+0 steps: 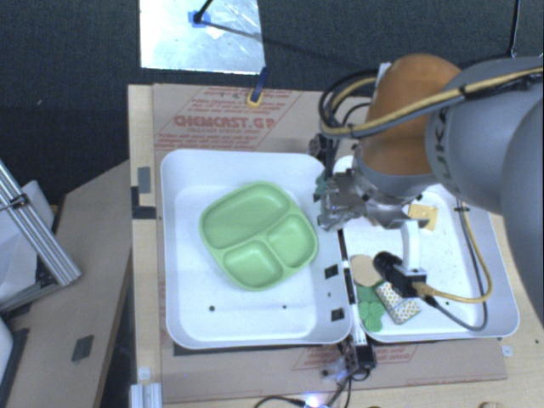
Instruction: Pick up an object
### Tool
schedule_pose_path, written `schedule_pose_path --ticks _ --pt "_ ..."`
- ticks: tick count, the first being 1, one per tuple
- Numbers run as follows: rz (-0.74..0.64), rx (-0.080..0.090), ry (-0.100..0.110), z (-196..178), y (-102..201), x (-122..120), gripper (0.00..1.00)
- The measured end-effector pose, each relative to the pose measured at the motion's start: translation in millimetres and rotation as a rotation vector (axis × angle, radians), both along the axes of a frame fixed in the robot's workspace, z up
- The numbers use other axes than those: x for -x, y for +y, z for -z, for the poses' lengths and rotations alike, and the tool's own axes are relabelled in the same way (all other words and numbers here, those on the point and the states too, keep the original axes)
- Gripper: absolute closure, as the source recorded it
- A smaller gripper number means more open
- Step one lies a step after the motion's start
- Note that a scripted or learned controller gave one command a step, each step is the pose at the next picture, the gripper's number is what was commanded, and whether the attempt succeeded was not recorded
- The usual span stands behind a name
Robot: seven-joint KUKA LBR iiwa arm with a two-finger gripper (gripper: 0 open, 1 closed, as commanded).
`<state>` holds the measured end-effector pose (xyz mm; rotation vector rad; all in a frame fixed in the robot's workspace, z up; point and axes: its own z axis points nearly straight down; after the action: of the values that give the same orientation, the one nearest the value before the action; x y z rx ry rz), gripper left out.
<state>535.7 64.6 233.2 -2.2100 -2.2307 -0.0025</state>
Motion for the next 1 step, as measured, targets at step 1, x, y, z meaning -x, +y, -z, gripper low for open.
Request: schedule_pose_path --ticks 1 --pt "0.003 0.002 0.000 17.8 5.7 7.2 1.00"
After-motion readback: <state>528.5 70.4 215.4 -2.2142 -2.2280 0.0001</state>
